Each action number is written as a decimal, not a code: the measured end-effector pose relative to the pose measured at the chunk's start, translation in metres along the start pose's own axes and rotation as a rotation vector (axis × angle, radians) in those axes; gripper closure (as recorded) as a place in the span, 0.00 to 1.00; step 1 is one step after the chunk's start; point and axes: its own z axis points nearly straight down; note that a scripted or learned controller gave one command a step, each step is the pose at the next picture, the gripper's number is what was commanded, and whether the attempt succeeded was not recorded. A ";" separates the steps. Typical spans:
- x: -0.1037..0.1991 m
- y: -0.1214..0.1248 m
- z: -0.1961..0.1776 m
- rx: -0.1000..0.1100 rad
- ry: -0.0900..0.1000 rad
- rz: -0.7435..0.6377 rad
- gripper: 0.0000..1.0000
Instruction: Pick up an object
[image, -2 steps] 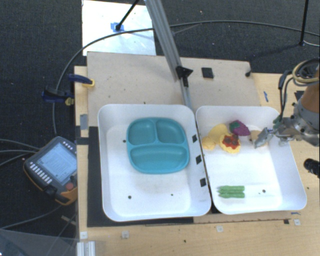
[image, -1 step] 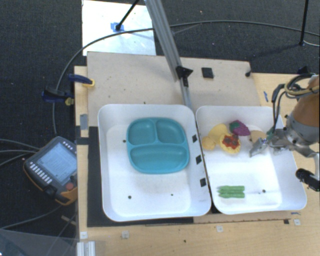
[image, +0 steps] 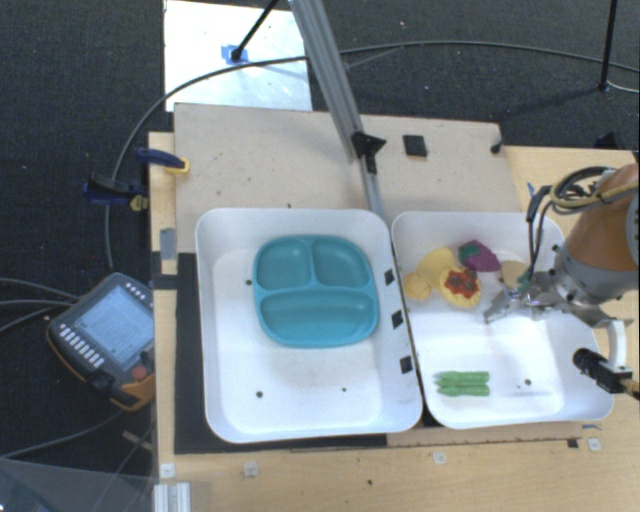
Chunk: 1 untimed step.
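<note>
We find the arm (image: 600, 235) entering from three o'clock, its gripper (image: 503, 304) low over the right bin (image: 540, 405), just beside the food cluster. We cannot tell how its jaws stand, nor whether anything is in them. At the bin's eleven o'clock lie a yellow toy piece (image: 432, 268), a red-and-yellow piece (image: 461, 285) and a purple piece (image: 479, 256), touching one another. A green bean pod (image: 462, 383) rests apart at six o'clock. The left bin (image: 230, 390) holds a teal divided plate (image: 316, 291) towards twelve o'clock.
</note>
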 end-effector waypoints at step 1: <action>0.000 0.003 -0.015 -0.008 0.000 -0.001 1.00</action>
